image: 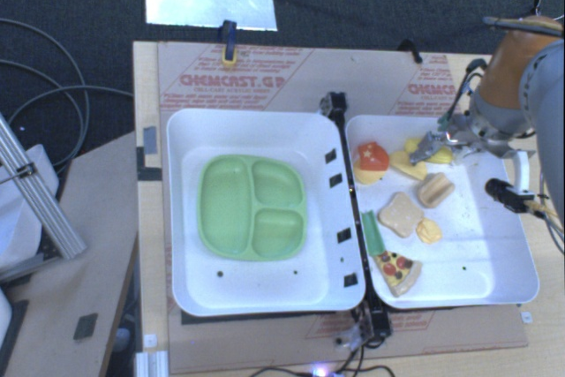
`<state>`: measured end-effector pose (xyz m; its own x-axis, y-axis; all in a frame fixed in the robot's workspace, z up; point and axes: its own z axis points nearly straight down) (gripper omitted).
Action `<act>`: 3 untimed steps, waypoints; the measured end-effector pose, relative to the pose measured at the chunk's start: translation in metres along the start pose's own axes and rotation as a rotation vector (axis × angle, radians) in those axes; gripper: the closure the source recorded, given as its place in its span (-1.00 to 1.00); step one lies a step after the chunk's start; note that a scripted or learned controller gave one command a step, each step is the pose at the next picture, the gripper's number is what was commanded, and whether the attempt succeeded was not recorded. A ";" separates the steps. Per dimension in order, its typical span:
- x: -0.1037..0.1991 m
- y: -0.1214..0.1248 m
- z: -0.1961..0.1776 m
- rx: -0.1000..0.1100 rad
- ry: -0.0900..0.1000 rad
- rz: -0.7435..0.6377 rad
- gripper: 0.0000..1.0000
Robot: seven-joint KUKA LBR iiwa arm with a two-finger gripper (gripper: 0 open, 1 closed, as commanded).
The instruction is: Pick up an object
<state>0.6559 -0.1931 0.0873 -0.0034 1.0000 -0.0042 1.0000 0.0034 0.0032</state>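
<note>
Left bin (190, 278): one green divided plate (252, 207). Right bin (503, 278): tomato (372, 158), yellow piece (408, 163), bread roll (435, 189), toast slice (401, 214), small yellow item (428, 231), pizza slice (396, 269). Gripper (433, 146) low over the yellow piece.

Two bins sit side by side on the bench. The left bin (190, 146) holds a divided plate (252, 206) near its middle. In the right bin (508, 274), a toy tomato (371, 160) lies by the left wall, a cheese wedge (409, 163) to its right, and a bread roll (434, 189) just beyond. Nearer the front lie a toast slice (400, 214), a small pastry (428, 230) beside it, and a pizza slice (396, 270) nearest the front edge. The gripper (434, 143) hangs over the cheese wedge.
</note>
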 end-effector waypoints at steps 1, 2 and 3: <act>0.052 -0.073 -0.010 0.007 0.007 0.001 -1.00; 0.014 -0.005 0.002 0.014 0.009 0.002 -1.00; 0.060 -0.037 0.003 0.004 0.006 -0.003 -1.00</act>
<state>0.6190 -0.1329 0.0844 -0.0065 1.0000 0.0022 1.0000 0.0065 -0.0009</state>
